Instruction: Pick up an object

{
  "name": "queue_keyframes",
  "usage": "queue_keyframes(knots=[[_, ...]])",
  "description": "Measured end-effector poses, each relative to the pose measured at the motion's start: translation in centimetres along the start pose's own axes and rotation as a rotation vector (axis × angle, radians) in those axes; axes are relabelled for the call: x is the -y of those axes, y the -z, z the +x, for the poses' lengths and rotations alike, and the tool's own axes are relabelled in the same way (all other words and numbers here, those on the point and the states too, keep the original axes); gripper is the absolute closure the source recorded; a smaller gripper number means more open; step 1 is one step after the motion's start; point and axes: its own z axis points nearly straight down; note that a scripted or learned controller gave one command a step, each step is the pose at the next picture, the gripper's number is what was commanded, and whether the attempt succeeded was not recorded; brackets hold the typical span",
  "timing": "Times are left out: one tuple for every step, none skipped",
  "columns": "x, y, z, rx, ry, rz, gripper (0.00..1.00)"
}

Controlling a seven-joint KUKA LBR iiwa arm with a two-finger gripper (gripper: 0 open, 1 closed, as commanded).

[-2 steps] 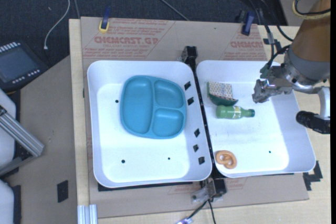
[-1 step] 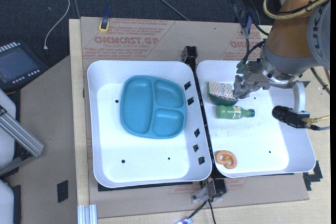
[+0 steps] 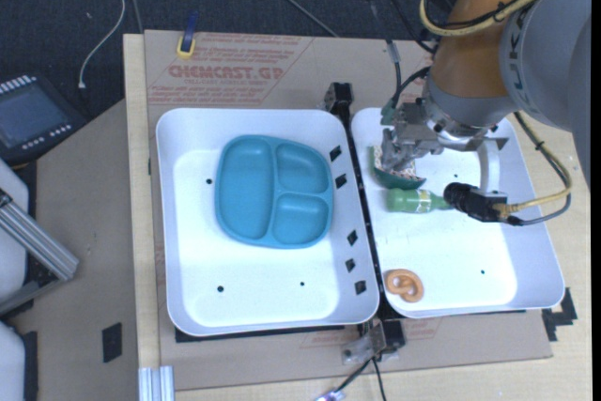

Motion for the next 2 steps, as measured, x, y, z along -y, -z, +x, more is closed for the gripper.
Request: queue_keyframes(knots=[[-1.6, -0.5, 5.7, -0.001, 0.001, 0.0, 1.0], [-3.5, -0.8, 10.5, -0.002, 0.001, -0.001, 1.0]])
